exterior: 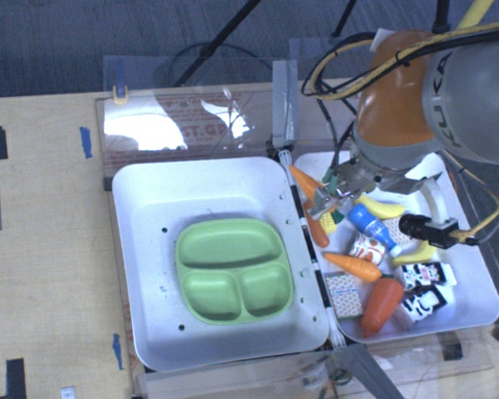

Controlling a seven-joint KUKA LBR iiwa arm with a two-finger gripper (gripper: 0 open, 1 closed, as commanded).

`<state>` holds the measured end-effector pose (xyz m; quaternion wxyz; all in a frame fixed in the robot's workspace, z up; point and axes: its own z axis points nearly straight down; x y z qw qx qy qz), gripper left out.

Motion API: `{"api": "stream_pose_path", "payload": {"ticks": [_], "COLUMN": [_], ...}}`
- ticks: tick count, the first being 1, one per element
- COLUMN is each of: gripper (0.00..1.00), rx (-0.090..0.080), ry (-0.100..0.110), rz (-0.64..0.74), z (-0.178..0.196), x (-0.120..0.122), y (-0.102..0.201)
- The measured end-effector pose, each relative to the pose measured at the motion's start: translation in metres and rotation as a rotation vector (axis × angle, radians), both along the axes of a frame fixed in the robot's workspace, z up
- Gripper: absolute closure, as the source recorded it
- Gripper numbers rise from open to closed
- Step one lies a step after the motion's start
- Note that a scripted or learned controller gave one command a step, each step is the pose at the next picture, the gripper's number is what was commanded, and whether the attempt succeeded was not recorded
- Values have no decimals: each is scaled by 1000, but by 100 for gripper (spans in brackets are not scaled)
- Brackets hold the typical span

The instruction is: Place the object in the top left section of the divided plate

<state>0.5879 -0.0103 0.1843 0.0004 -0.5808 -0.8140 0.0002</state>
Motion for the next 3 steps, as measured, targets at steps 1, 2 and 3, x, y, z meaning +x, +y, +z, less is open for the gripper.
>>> {"api": "stream_pose_path", "payload": {"ticks": [1, 2, 3], "gripper": [100, 0, 0], "rx": [1, 1, 0], "ry": [1, 1, 4], "rz": [131, 131, -145], "z": [0, 0, 0], "x": [-75, -75, -109], "y": [28, 27, 98]}}
